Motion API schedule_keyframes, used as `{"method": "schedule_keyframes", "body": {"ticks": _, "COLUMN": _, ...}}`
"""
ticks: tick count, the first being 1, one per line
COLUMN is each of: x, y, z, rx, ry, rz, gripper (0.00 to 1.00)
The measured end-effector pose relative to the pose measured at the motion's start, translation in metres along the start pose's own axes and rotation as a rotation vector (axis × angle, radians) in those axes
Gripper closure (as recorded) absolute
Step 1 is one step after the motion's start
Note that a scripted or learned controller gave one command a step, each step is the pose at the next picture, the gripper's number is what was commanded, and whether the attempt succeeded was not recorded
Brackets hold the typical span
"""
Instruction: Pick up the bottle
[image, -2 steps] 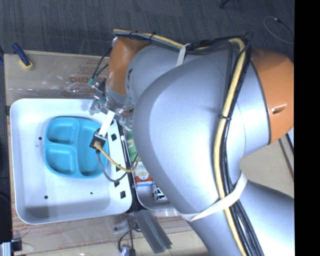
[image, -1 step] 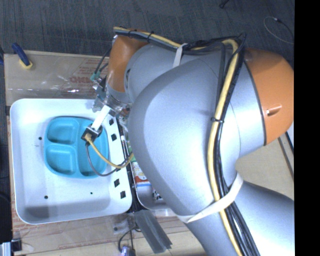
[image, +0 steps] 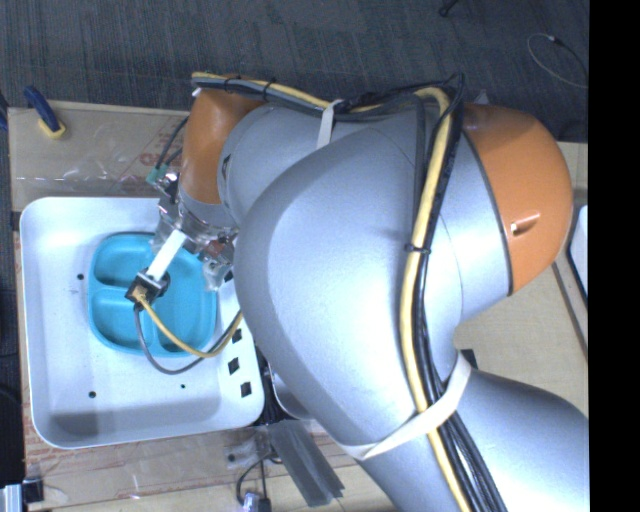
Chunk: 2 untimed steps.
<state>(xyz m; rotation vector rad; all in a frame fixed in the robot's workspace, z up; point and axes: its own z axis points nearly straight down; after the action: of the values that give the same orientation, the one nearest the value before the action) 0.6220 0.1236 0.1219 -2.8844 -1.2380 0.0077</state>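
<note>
As seen from the camera view, the grey arm (image: 360, 290) fills the frame from 3 o'clock to past centre, and its orange band (image: 210, 140) sits toward 11 o'clock. Below that band the gripper (image: 200, 248) hangs over the left white bin (image: 60, 400), which occupies the 9 o'clock side of the frame. Whether the gripper is open or closed cannot be told, since the wrist hides its lower part. A blue divided tray (image: 115, 300) lies about the middle of this bin, with the gripper above its 2 o'clock corner. A yellow cable (image: 175, 345) loops from the wrist across the tray toward 5 o'clock. Where the bottle lies cannot be told. A blue-handled tool (image: 43, 108) rests on the bench (image: 110, 135) at 10 o'clock, well apart from the bin.
</note>
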Motion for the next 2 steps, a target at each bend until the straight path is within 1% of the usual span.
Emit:
{"method": "schedule_keyframes", "body": {"ticks": 1, "x": -0.018, "y": -0.016, "z": -0.042, "rx": 0.002, "ry": 0.0, "rz": -0.017, "gripper": 0.0}}
{"method": "schedule_keyframes", "body": {"ticks": 2, "x": 0.043, "y": -0.078, "z": 0.026, "rx": -0.001, "ry": -0.001, "rz": -0.137, "gripper": 0.0}}
